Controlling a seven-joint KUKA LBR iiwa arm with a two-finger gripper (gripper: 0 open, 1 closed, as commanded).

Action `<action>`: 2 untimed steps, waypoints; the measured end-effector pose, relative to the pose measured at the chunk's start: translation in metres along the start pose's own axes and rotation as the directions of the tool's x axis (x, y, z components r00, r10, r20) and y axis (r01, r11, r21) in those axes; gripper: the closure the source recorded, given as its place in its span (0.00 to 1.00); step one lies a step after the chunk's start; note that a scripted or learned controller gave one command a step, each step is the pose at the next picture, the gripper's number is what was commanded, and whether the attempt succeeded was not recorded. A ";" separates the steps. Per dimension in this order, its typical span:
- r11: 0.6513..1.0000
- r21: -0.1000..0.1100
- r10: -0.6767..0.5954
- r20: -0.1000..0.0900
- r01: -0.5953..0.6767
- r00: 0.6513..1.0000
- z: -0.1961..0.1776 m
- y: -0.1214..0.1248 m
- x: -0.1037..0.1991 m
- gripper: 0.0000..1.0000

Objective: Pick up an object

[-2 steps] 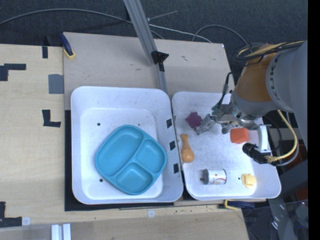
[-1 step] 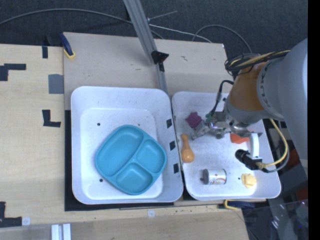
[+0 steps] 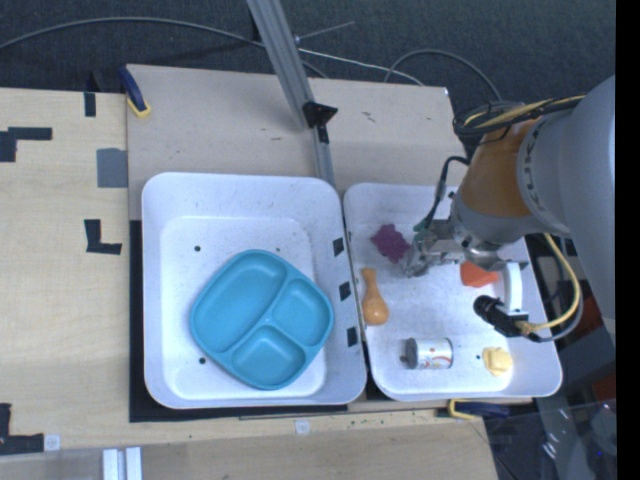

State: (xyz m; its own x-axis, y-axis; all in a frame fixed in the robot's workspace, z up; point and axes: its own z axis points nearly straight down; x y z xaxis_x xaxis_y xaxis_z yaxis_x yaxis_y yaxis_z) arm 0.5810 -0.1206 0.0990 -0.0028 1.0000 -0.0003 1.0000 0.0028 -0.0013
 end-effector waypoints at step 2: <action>1.000 -0.005 0.002 0.001 -0.002 1.000 -0.098 0.000 -0.013 1.00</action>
State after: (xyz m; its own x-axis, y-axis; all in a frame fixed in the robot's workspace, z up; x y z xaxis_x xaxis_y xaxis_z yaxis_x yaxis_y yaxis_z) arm 0.5811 -0.1339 0.1968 -0.0010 1.0000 -0.0012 1.0000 0.0010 0.0040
